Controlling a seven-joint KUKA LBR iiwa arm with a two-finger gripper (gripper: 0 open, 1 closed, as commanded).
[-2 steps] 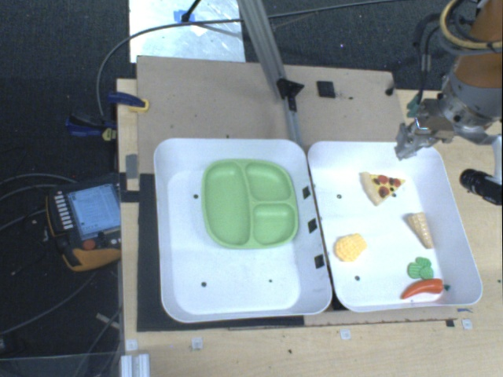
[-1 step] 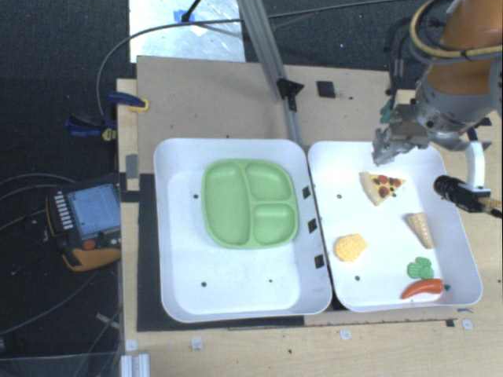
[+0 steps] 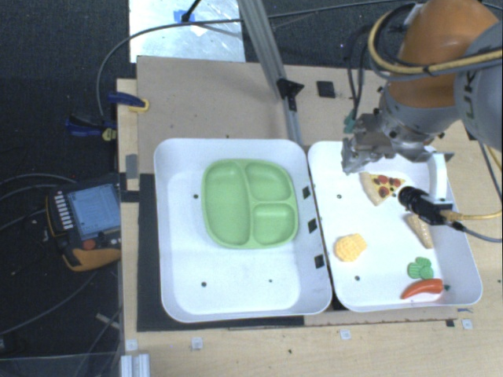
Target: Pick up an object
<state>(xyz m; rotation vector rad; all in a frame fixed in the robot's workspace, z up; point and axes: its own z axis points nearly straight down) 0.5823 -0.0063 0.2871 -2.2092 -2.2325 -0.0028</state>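
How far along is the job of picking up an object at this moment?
Nothing looks picked up yet. The grey arm's tool hangs low over the far left corner of the right white bin, beside the toy pizza slice. The yellow toy corn, green toy vegetable and red toy sausage lie in that bin. Grasping and lifting remain.

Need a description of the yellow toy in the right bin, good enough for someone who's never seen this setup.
Of the two white bins, take the right bin. The yellow corn toy lies near its left wall, about halfway down. It is the lone yellow bumpy lump, apart from the pizza slice above and the green and red toys at lower right.
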